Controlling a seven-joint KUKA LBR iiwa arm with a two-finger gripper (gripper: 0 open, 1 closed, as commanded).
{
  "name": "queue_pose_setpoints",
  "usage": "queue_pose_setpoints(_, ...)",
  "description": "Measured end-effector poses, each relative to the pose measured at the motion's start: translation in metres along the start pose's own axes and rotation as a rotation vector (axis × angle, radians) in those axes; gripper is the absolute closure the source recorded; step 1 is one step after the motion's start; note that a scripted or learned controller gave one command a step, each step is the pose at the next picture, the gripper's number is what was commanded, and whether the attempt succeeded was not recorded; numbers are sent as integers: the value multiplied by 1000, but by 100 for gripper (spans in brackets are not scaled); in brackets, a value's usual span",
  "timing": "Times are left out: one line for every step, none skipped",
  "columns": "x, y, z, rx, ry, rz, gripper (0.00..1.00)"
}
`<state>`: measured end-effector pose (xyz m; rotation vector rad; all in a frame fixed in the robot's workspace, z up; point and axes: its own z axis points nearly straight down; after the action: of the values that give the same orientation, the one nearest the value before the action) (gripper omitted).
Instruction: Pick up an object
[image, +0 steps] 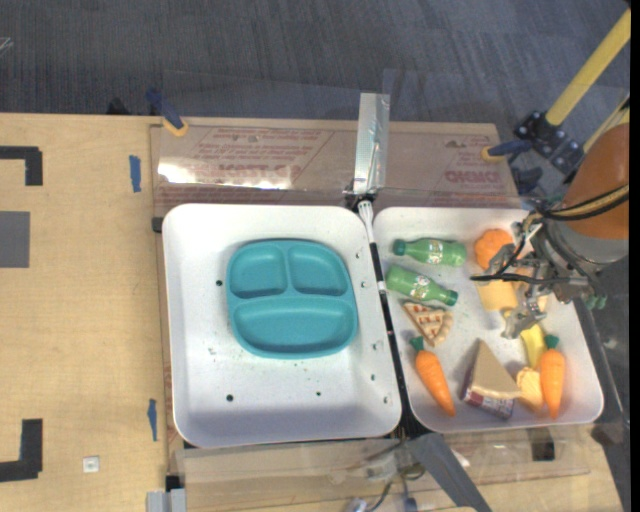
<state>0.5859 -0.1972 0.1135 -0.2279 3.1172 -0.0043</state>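
left bin (190, 400): holds just a teal divided plate (292, 298), lying flat in the middle. Likely the drop side.
right bin (590, 400): all the pickable clutter is packed in here, so this is the pick side.
contents: two green bottles (428, 251) lying on their sides near the divider, pizza slice (428, 322), carrot (434, 380) toward the front, second carrot (551, 380) at the right, orange fruit (492, 245) at the back, tan wedge (488, 368), yellow pieces nearby.
gripper (525, 318): low over the right bin's right half, beside the yellow pieces (497, 294), just in front of the orange fruit.
pincer state: can't tell, cables and clutter mask it. Nothing visibly held.
target: my guess is a yellow piece under the tool; not confirmed.
risk: items sit touching, so a neighbour could get nudged.
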Motion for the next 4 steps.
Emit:
queue_pose_setpoints(2, -20, 23, 1, 2, 64, 0)
queue_pose_setpoints(53, -19, 24, 0, 7, 103, 0)
queue_pose_setpoints(47, -19, 10, 5, -9, 101, 100)
queue_pose_setpoints(3, 39, 23, -2, 1, 104, 100)
